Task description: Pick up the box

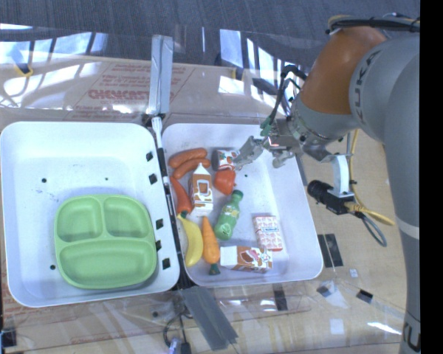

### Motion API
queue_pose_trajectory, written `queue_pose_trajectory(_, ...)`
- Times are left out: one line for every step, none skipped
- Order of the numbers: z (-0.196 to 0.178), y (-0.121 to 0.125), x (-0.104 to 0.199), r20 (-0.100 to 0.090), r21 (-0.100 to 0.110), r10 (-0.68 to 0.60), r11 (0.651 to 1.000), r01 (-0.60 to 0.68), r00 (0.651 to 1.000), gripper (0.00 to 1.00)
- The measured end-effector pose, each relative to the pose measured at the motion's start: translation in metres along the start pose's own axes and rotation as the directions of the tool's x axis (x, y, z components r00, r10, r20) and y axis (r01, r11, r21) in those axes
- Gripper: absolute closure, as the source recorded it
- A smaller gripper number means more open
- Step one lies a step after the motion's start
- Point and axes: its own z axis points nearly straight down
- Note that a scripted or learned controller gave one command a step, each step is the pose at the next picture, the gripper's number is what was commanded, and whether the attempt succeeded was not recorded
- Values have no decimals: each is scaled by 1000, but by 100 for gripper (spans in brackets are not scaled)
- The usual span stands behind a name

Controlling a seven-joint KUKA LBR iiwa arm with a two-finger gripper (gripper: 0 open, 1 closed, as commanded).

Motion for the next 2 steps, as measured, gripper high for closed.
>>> queue_pose_trajectory(130,-58,-23,0,-1,228,974,-228,974,0)
queue_pose_trajectory(119,-57,-23,0,-2,224,975,-224,975,100)
